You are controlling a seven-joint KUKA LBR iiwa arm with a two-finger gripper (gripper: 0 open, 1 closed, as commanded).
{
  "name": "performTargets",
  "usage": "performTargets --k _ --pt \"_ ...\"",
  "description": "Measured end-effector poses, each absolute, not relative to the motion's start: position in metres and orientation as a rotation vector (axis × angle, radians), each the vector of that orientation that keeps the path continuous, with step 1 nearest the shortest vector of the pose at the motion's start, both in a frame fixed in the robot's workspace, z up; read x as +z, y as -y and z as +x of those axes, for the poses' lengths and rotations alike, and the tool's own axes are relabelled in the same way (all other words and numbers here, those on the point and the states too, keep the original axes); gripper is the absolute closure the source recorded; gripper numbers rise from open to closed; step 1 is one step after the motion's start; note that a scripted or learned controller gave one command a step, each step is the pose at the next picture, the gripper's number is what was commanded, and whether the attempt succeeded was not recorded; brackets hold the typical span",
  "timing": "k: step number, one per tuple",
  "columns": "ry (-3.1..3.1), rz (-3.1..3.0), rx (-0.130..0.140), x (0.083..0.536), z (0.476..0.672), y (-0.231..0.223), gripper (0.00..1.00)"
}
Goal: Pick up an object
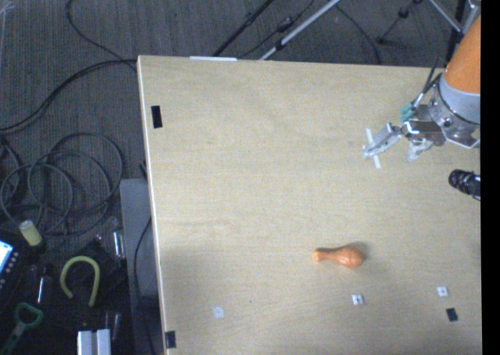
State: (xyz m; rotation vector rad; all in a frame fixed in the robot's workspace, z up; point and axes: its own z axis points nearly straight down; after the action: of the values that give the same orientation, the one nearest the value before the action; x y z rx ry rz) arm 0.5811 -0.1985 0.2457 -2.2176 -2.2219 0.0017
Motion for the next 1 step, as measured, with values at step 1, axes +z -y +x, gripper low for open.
performTargets --k 1 --pt "2.303 -2.139 0.006 0.2185 0.6228 0.2237 0.0"
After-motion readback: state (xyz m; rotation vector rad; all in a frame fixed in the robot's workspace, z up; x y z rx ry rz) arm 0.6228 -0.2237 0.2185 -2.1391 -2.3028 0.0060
